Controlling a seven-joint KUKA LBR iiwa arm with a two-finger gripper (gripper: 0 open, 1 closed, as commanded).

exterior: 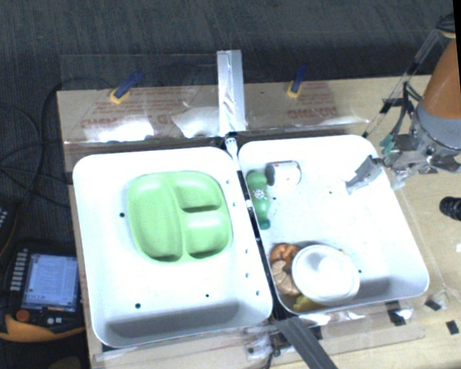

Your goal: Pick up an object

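The end effector [367,170] hangs over the right bin's [381,230] far right edge; whether it is open cannot be told. The green bottle [258,193] against the left wall needs a centred, level descent.

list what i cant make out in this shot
- Gripper, camera view: small and blurred over the right bin's rim.
- Items under the white bowl: bowl covers them; a brownish edge pokes out.
- Arm: cut off by right edge.
- Green bottle: label too small.
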